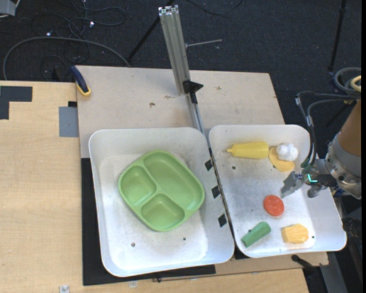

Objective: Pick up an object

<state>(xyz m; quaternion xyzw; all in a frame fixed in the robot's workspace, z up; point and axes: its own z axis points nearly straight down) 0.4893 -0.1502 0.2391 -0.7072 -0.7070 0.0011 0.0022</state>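
The right bin [244, 185] holds several toy foods. A yellow bottle-shaped piece [249, 150] lies at the back, with a white ball [287, 150] on a yellow slice [282, 162] beside it. A red round piece [273, 205] sits mid-bin. At the front lie a green cylinder [256, 234] and a yellow-orange chunk [294, 233]. My gripper [304, 185] hangs over the bin's right side, just right of and above the red piece. Its two dark fingers [290, 183] are spread open with nothing between them.
The left bin [110, 237] carries a green divided plate [161, 190]. An aluminium post [175, 47] rises behind the bins. Small black clips [215, 191] sit along the wall between the bins. A wooden table [30, 194] extends to the left.
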